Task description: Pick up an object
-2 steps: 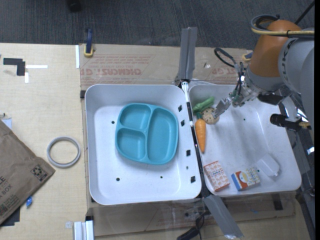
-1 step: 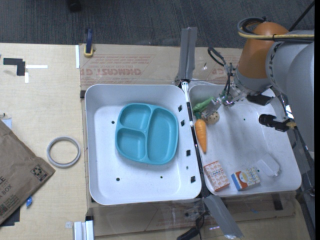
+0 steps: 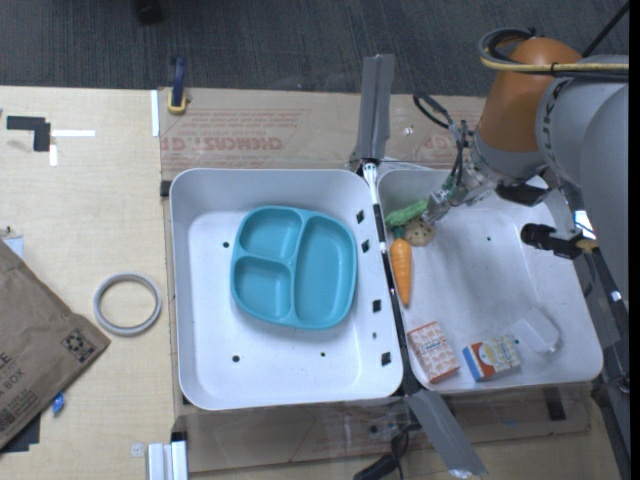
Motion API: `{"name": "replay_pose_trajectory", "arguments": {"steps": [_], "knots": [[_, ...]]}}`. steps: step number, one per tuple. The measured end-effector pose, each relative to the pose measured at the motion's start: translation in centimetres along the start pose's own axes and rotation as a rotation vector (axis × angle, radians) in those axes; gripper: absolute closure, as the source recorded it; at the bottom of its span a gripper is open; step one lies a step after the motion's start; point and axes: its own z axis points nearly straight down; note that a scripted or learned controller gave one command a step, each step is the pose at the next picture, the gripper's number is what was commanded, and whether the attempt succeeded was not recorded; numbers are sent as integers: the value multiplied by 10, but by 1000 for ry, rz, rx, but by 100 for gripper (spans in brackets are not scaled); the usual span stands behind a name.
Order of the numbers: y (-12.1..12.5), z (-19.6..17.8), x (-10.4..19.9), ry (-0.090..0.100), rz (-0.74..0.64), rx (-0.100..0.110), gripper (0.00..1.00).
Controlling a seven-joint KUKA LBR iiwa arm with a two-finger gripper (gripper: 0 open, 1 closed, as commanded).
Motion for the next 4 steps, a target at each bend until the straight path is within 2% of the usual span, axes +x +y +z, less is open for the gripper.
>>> {"name": "replay_pose_trajectory", "arguments": {"steps": [1,2,3,4], "knots": [[17,-89,36,4,57,3,100],[17,-89,36,4,57,3,0],[-23,-38,10,5,51,5,0],[-2,10,-1,3,-80,1,0]]}}
